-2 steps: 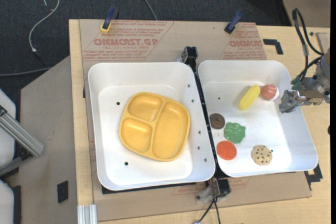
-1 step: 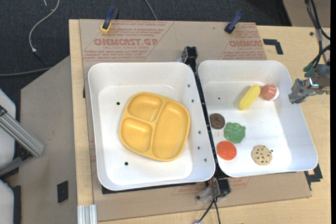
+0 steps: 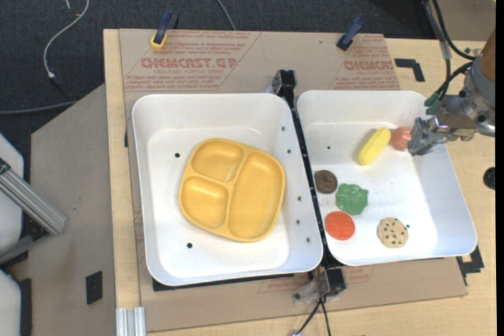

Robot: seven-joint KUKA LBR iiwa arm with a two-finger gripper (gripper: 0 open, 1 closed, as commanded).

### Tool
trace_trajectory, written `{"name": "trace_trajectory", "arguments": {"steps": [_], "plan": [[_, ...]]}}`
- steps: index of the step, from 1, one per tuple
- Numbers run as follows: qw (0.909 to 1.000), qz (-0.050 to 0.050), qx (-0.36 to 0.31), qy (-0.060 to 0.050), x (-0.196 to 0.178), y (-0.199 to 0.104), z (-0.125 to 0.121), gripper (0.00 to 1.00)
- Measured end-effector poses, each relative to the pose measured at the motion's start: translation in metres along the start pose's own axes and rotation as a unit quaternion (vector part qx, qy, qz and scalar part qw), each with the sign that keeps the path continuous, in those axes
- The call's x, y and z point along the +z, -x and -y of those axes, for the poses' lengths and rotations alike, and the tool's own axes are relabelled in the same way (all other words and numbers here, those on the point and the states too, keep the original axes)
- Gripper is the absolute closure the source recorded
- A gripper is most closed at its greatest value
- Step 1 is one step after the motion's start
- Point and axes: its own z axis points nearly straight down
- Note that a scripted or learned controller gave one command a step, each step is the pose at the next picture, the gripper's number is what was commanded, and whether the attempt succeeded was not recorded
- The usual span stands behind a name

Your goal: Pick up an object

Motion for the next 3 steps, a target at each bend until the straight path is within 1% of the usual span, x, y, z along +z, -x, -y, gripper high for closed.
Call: {"name": "trace_trajectory", "arguments": {"steps": [1, 2, 3], "plan": [[1.0, 0.0, -0.001, 0.0, 0.002, -0.051, -0.005, 1.0], [1.0, 0.0, 0.0, -0.001, 0.012, -0.102, 0.003, 1.0], [1.0, 0.0, 0.0, -0.002, 0.032, -0.143, -0.001, 1.0]]}}
